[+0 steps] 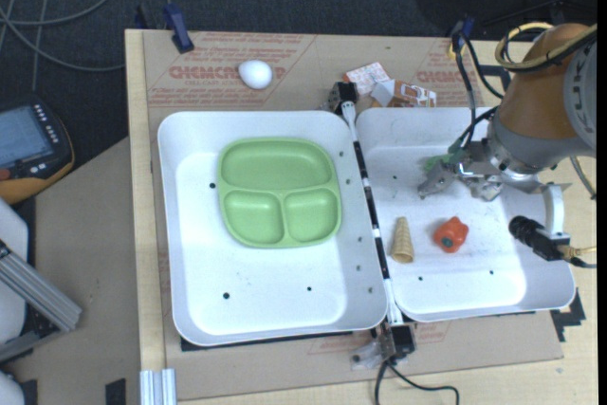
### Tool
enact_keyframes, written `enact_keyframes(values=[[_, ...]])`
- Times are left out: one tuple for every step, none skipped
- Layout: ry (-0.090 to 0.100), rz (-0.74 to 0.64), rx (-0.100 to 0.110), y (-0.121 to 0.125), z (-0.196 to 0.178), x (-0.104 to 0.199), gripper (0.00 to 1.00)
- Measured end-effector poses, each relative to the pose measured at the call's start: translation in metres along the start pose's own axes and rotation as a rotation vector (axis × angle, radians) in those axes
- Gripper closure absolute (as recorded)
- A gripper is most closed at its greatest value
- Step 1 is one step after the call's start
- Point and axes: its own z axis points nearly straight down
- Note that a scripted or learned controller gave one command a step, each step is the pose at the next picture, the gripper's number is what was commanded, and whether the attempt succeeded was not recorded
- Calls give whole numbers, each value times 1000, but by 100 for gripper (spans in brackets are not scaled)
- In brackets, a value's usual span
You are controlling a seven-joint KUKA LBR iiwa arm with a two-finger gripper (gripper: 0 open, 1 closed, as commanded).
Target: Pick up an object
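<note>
A white egg (pixel 254 73) and a crumpled wrapper (pixel 387 86) lie on the bench (pixel 152 204).

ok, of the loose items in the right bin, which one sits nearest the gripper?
The small green item, right at the gripper by its fingertips. The orange-red toy and the waffle cone both lie farther toward the bin's front.

Grey robot arm (pixel 580 100): a rounded grey casing is seen at the view's 3 o'clock edge. Broad orange band (pixel 533 101): wrapped around the segment above the wrist, glossy, curved. Yellow-and-black looped cables (pixel 527 41): carried at 12 o'clock of the band. Metallic silver two-finger gripper (pixel 453 175): mounted at 9 o'clock of the wrist, with dark fittings and thin wires attached.
</note>
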Motion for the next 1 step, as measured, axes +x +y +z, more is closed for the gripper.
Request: enact_keyframes(values=[[0, 2, 0, -36, 46, 2, 0]])
